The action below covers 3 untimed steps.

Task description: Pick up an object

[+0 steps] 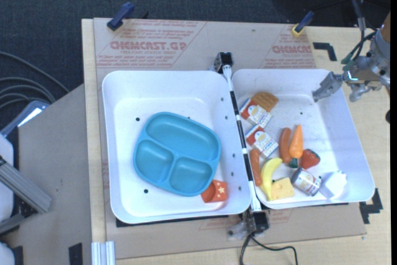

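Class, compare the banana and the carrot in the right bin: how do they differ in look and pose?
The banana is yellow and curved; the carrot is orange, straight and tapered. The banana lies nearer the bin's front edge, beside a yellow cheese wedge; the carrot lies nearer the middle. Both are toy foods lying in the right bin.

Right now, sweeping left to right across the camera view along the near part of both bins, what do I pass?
Blue divided plate → red strawberry-print packet beside the plate's near right corner → yellow banana → small can → white crumpled piece. The hand sits farther back, over the right bin's far right rim.
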Available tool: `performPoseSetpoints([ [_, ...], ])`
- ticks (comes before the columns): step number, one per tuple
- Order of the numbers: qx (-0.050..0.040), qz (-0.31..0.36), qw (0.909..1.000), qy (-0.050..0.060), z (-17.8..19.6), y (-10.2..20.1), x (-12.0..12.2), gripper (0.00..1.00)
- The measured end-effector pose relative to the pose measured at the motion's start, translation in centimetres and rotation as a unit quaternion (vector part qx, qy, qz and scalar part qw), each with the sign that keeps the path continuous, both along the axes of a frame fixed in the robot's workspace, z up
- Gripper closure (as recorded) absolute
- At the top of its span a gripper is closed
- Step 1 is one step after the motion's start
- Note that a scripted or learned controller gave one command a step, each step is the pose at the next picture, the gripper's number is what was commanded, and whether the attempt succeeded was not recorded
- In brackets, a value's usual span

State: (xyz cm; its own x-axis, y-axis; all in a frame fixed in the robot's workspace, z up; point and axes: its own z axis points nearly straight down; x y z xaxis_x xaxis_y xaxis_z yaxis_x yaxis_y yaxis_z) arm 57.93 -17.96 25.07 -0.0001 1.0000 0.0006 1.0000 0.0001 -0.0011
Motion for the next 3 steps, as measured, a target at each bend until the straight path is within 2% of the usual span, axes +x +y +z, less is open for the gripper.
performPoseSetpoints([
  [1, 0.0003, 0.0, 1.0, 0.001, -16.3, 1.5, 5.8, 0.0],
  [2, 0.0003, 0.0, 1.0, 0.001, -16.7, 5.1, -1.0, 0.0],
  [3, -0.0002, -0.001, 1.0, -0.001, -15.6, 5.1, -1.0, 1.0],
])
